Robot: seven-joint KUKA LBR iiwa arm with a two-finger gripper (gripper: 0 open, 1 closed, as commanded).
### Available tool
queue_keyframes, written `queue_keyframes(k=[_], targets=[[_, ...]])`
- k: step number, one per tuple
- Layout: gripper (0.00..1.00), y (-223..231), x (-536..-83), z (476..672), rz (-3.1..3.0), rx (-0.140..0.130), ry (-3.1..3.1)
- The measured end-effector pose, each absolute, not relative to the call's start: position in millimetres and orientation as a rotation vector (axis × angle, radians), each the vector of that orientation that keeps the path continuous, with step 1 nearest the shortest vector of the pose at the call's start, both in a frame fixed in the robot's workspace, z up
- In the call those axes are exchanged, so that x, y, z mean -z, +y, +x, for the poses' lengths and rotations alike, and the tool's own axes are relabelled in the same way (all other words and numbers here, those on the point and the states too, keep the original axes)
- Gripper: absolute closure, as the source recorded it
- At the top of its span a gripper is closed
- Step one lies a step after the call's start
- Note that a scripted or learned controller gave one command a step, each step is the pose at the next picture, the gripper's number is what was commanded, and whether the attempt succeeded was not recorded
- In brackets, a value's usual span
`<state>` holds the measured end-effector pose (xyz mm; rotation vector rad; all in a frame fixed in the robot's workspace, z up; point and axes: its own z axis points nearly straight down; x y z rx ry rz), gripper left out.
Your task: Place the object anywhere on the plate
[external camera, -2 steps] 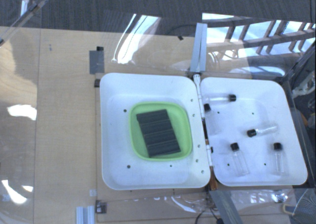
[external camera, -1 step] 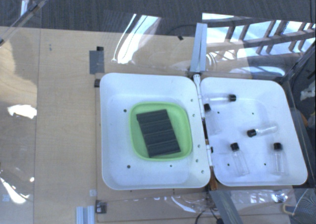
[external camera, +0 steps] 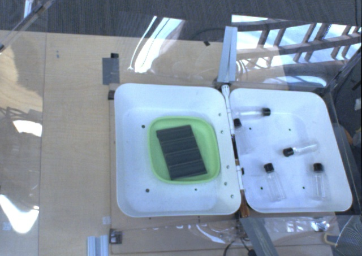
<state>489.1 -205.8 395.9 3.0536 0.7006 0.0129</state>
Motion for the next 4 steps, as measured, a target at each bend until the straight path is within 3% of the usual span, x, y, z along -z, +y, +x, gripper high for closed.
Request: queue_keyframes(k=[1, 4], targets=[[0.0, -206.0, -430.1, 489.2, 3.092, -0.016, 0.496], [0.0, -205.6, -435.2, 489.1, 3.116, -0.011, 0.33]])
